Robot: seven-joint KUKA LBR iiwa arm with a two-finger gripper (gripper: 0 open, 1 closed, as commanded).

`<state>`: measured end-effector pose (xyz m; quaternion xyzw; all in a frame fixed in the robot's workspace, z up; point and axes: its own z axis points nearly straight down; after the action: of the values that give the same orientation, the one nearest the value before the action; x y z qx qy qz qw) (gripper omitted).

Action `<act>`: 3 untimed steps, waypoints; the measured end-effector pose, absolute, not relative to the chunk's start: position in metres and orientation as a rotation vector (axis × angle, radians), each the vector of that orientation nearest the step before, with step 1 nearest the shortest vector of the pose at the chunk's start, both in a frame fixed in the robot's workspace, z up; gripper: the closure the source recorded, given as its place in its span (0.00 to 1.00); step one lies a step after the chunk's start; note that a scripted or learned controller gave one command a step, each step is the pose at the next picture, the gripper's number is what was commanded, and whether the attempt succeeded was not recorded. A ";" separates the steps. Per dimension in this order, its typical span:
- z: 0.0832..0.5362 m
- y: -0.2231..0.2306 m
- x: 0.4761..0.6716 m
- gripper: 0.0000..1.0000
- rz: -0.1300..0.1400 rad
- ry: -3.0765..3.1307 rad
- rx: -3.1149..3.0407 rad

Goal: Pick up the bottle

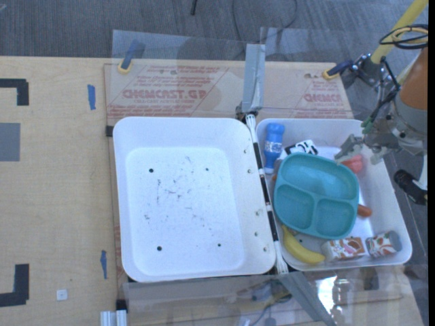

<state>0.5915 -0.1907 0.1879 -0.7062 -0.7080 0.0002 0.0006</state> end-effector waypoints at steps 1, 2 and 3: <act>0.117 -0.163 0.597 0.00 -0.030 -2.268 -2.216; 0.108 -0.176 0.645 0.00 0.008 -2.136 -2.268; 0.109 -0.173 0.609 0.00 -0.050 -2.123 -2.365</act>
<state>0.6091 -0.1735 0.1085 -0.7439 -0.6678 -0.0157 -0.0182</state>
